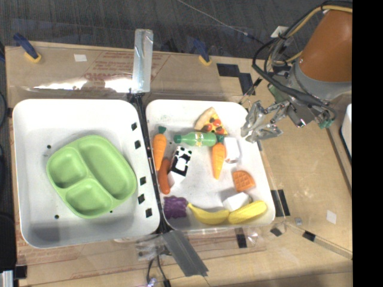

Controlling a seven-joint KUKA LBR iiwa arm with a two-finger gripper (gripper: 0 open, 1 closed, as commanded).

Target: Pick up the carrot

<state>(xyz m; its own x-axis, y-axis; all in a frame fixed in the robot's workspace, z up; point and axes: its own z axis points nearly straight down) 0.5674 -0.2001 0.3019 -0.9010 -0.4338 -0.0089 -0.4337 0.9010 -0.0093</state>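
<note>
The gripper [258,126] hovers over the right bin's [258,160] far edge, jaws apparently parted and holding nothing. The nearest carrot [218,158] lies just below-left of them, beside the green bottle [196,139].

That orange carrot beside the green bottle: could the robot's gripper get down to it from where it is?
Probably yes. The orange carrot lies uncovered near the right bin's edge, close to the gripper; the green plastic bottle touches only its top.
</note>
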